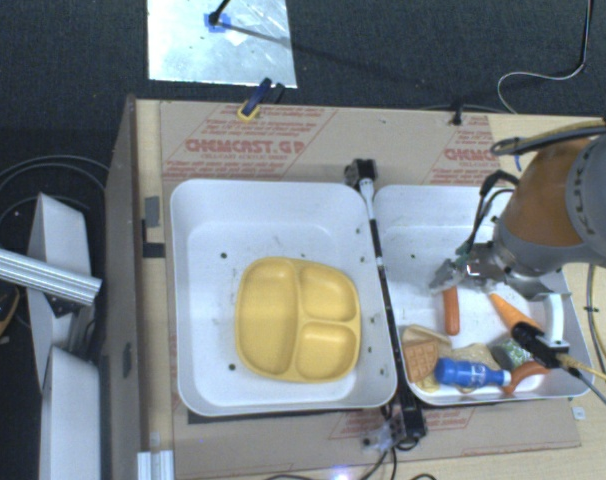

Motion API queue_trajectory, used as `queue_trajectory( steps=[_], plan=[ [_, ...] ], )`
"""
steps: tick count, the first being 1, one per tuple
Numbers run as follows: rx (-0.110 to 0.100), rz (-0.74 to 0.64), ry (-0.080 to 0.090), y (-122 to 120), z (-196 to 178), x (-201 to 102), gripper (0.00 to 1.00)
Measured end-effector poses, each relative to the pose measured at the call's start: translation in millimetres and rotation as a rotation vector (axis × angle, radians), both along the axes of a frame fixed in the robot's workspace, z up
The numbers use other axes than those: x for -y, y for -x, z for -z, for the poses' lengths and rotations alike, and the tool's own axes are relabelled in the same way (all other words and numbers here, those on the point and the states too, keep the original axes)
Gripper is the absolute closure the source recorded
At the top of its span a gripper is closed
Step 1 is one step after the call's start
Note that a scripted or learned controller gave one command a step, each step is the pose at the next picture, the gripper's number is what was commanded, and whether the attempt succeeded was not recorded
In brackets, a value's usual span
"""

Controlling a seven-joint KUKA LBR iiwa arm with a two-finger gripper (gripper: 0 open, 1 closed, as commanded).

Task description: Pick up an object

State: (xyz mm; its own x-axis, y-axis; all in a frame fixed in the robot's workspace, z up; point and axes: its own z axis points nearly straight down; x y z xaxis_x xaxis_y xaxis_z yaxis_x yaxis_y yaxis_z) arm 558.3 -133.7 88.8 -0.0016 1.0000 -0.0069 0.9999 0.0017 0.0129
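Along the near edge of the right bin (423,208): a blue bottle (470,373) lying on its side, a tan wafer-like piece (423,348) just to its left, a dark green item (513,352) and a red-orange scrap (528,376) to its right. Just beyond, two orange carrot-shaped pieces, one upright (451,312), one slanted (509,311). Above the upright carrot, the gripper (455,271), low in the bin, nothing visibly pinched; whether spread or pressed together, cannot tell. Behind it, the grey arm (583,218) with orange band, covering the bin's far right corner. Leftward, across the black divider (375,253), the left bin (198,268) with a yellow compartment tray (297,320). Farther back, brown printed board (283,138), a blue-and-yellow clip (257,100), a silvery sheet (218,28) on dark floor.
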Motion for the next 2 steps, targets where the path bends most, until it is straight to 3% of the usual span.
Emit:
queue_trajectory(
  steps=[1,2],
  plan=[
    [-0.009,-0.001,-0.006,2.1,-6.6,-2.6,1.0],
    [-0.007,-0.005,-0.009,-42.7,-97.5,-102.7,1.0]
  ],
)
